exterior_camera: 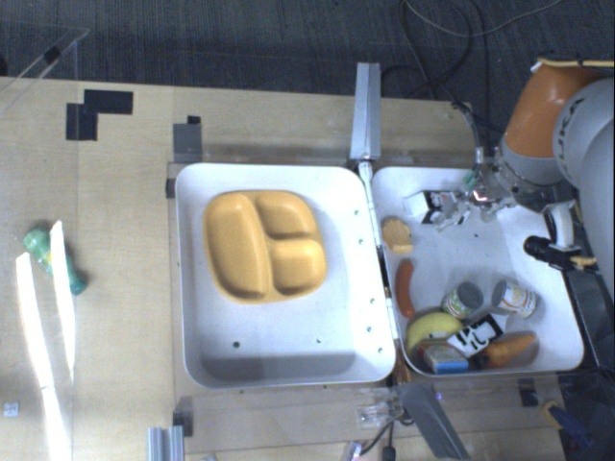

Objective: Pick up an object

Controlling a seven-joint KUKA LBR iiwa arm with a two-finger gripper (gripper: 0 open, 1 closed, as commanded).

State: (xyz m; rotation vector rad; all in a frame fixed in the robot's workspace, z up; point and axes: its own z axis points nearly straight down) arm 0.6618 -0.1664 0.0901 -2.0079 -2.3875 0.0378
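A: Biggest first. Two white bins: left bin (192,257) holds one yellow tray (264,243) with three sections. Right bin (567,349) has all the small stuff. You've got the arm (562,128) coming in at the right bin's top edge, claw (463,205) low over the upper part.

B: Claw wide or narrow?

A: Can't tell, it's a glint and a blur (nothing visibly between the tips, so don't log a hold).

B: Where's the pick?

A: Any object will do. The nearest is the tan lump (395,233) by the divider, just left of the claw. My read: you go for that or the sausage (405,287) below it, since both lie apart from the pile. Come straight down and keep off the bin wall.

B: And the pile?

A: Bottom corner, all touching, so it's a risky grab. Count: one banana (431,327), two cans (463,299) (515,299), one orange roll (509,348), one black-and-white tag (478,333), one blue-topped box (445,358). Plus the lump and the sausage, so that's eight pieces.
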